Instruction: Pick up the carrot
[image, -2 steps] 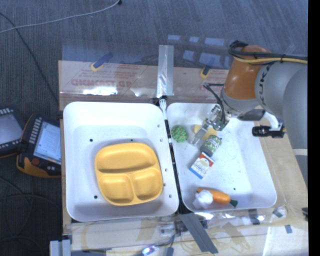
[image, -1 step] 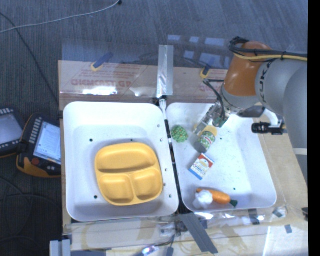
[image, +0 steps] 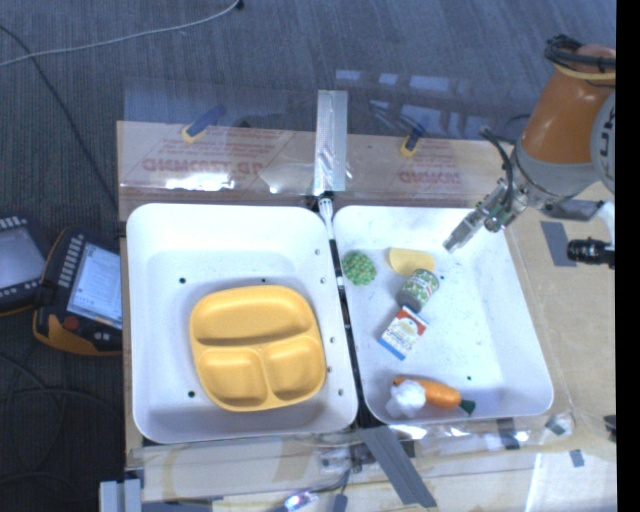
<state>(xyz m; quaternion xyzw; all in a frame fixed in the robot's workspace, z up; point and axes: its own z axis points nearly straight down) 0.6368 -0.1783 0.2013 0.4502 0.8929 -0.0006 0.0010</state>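
Lying at: the carrot (image: 438, 393) rests on the floor of the right bin (image: 525, 330), near its front wall — smooth orange taper, dark green tip pointing right.
White ball (image: 407, 397): touches the carrot's blunt end.
Gripper (image: 460, 234): slim metal fingers hang over the right bin's back right part, well apart from the carrot; whether the jaws are spread or pressed together, I cannot tell.
Other items: bumpy green ball (image: 359, 266), pale yellow wedge (image: 411, 260), small labelled can (image: 418, 288), small printed carton (image: 403, 332) — clustered mid-bin.
Open room: bare floor right of the carton and carrot.
Left bin (image: 150, 300): holds 1 glossy yellow divided plate (image: 259, 345), 3 compartments.
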